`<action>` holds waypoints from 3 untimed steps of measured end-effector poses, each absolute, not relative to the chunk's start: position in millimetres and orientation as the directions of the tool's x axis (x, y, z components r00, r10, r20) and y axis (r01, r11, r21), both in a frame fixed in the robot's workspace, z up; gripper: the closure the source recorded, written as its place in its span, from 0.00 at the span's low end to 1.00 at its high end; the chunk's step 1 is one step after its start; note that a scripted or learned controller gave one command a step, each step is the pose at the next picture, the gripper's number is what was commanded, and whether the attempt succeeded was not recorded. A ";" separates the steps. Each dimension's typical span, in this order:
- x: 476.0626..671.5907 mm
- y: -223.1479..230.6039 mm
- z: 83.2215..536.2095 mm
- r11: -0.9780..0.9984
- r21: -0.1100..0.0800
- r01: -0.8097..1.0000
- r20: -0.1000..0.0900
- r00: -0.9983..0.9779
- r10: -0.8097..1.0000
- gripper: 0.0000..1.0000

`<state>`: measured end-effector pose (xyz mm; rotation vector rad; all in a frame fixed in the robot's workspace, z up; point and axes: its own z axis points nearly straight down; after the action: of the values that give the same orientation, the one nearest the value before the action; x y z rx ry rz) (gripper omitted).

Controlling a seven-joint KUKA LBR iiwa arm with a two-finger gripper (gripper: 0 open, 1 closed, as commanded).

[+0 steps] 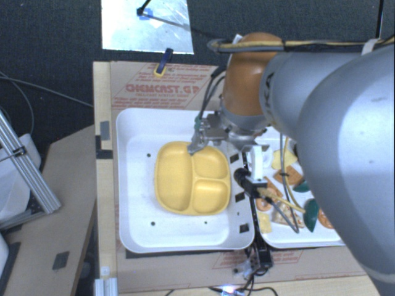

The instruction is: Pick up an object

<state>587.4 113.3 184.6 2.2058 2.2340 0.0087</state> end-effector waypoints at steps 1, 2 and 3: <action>630.1 170.1 263.2 0.010 0.013 1.000 0.005 -0.010 1.000 0.00; 614.5 190.3 386.5 0.008 0.016 1.000 0.006 -0.008 1.000 0.00; 621.5 233.1 245.0 0.007 -0.006 1.000 -0.001 -0.007 1.000 0.00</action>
<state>621.5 233.1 245.0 2.2164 2.2323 -0.0078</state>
